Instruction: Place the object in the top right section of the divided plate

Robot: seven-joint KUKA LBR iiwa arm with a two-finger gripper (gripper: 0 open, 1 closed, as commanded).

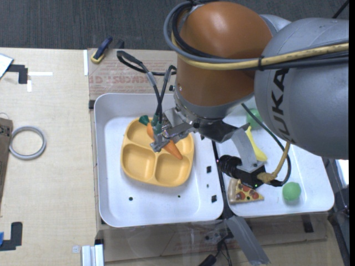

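We judged the placing step under way: our gripper (162, 139) pinched the carrot (169, 145) over the divided plate (138, 168), awaiting release.

tape roll (26, 142) left on bench | pizza slice (246, 192), green ball (292, 191) in right bin (316, 204)

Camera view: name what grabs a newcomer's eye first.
The big grey arm with its orange band fills the upper right. Under it, the claw is at a toy carrot lying in the yellow plate in the left bin. A green ball sits in the right bin.
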